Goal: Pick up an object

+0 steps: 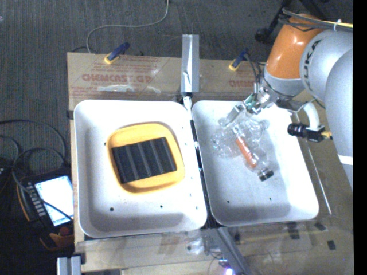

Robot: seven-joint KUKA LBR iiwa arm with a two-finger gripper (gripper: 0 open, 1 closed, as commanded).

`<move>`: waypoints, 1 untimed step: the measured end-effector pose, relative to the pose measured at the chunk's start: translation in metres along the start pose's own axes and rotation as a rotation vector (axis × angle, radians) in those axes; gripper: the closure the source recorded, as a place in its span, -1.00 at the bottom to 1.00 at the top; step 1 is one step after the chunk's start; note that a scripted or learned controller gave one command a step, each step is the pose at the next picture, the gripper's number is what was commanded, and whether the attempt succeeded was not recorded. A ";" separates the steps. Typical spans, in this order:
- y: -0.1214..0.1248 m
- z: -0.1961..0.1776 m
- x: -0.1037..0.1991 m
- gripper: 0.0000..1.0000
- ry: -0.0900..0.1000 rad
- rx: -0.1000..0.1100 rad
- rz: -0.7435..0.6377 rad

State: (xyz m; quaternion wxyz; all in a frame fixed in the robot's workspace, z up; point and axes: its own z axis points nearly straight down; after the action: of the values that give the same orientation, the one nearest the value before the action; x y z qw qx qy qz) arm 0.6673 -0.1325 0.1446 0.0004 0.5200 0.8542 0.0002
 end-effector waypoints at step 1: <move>-0.027 0.038 -0.003 -1.00 -0.009 -0.013 -0.095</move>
State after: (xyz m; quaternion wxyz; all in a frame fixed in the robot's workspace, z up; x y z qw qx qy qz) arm 0.6446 -0.1481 0.1066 0.0075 0.4790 0.8778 0.0035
